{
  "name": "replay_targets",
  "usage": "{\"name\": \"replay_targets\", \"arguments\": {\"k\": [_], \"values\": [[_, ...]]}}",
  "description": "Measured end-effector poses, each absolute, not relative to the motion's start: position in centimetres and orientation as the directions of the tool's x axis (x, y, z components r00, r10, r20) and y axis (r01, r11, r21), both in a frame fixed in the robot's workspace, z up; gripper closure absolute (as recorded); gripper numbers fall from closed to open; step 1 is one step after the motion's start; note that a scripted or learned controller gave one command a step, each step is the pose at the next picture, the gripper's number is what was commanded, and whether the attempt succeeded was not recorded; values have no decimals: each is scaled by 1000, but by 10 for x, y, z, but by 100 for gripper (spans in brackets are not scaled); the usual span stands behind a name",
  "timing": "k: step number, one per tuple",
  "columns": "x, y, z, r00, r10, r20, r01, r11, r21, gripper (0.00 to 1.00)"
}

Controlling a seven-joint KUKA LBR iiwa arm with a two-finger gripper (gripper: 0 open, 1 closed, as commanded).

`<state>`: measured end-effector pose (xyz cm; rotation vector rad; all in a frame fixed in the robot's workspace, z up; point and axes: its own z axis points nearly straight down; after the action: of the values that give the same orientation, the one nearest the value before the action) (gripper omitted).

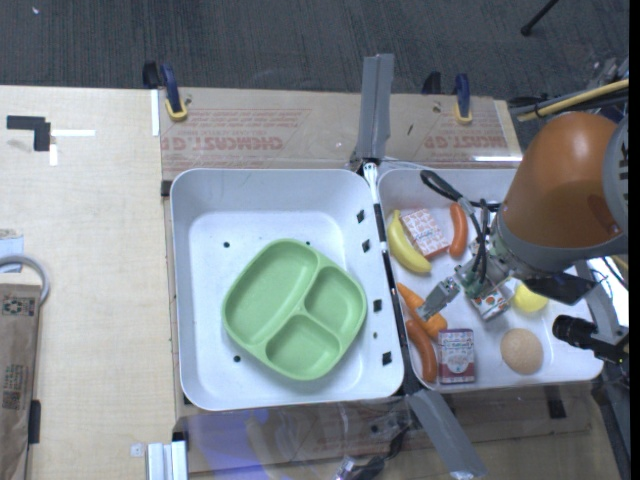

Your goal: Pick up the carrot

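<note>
The carrot (pixel 418 306) is orange and lies at a slant near the left wall of the right bin (pixel 560 373), just below the banana (pixel 407 245). My gripper (pixel 463 294) hangs low over the middle of that bin, under the grey and orange arm (pixel 565 193). Its fingers are open. The left finger (pixel 443 293) sits right at the carrot's upper right end, touching or nearly so. Nothing is between the fingers.
The right bin also holds a red-and-white snack pack (pixel 426 230), an orange-red sausage (pixel 458 230), another sausage (pixel 423 350), a red can (pixel 456 355), a bread roll (pixel 521 351) and a lemon (pixel 530 298). A green divided plate (pixel 293 309) lies in the left bin (pixel 200 268).
</note>
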<state>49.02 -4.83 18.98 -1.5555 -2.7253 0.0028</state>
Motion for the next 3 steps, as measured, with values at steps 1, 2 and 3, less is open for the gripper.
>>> {"name": "replay_targets", "arguments": {"k": [1,2,3], "values": [[479,-51,190,-740,673,1,673,740,-1,0],[519,-25,190,-900,437,1,437,900,0,0],[479,-50,191,-958,286,2,286,958,1,0]]}}
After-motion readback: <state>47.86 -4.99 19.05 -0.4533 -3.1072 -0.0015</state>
